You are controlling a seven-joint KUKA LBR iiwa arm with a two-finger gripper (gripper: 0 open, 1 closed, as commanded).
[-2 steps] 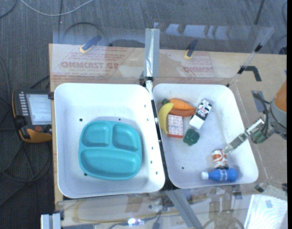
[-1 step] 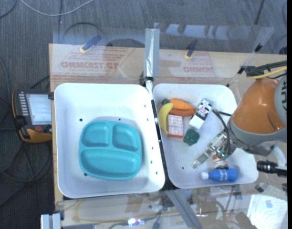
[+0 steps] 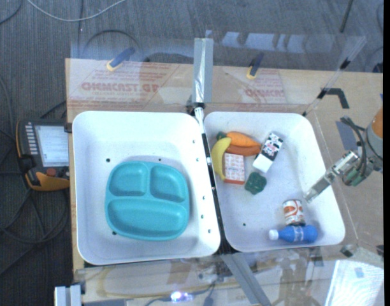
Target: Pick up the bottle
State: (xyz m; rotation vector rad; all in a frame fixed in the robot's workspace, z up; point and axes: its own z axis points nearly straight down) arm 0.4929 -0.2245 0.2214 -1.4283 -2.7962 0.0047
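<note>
The bottle (image 3: 296, 234) is lying on its side in the right bin's (image 3: 322, 171) near corner — beside a can (image 3: 293, 210) — while the gripper (image 3: 317, 188) is hovering above, seemingly empty, finger spread unreadable.

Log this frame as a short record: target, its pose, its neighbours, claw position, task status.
target: blue bottle with white cap
pose: lying on its side, cap to the view's left, near front edge of the right bin
neighbours: small can right behind it; banana, carrot toward the bin's back left
other bin: left bin holds a teal divided tray
claw: over right bin's right side, apart from bottle
status: bottle not yet picked up
</note>
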